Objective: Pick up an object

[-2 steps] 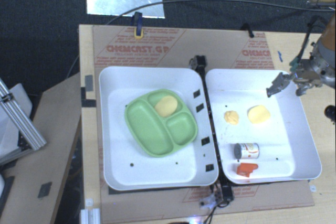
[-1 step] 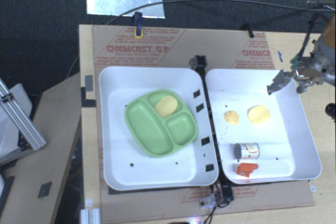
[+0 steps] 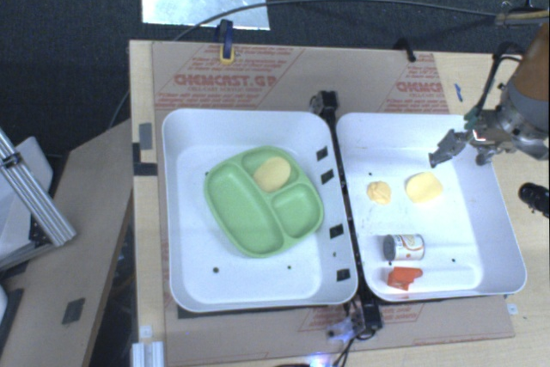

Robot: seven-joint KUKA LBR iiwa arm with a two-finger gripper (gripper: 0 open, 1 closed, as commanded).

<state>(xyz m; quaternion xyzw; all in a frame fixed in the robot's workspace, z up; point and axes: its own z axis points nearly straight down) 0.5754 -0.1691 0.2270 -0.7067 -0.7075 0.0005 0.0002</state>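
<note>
Gripper (image 3: 460, 143) near right bin's (image 3: 507, 258) far right edge, finger state — cannot tell, holds nothing visible. Pale yellow piece (image 3: 424, 186) mid-bin, just below it — likely nearest pick target, lying loose.

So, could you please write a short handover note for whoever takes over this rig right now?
Gripper: hovering over the upper part of the right bin, holding nothing that can be seen; finger state unclear.
Right bin: two yellow pieces, a small one and a larger one, a small can on its side, and an orange item near the front edge.
Left bin: green divided tray with a yellow piece in its upper compartment.
Done: nothing picked yet.
Left: grasp and lift one object; the larger yellow piece looks closest.
</note>
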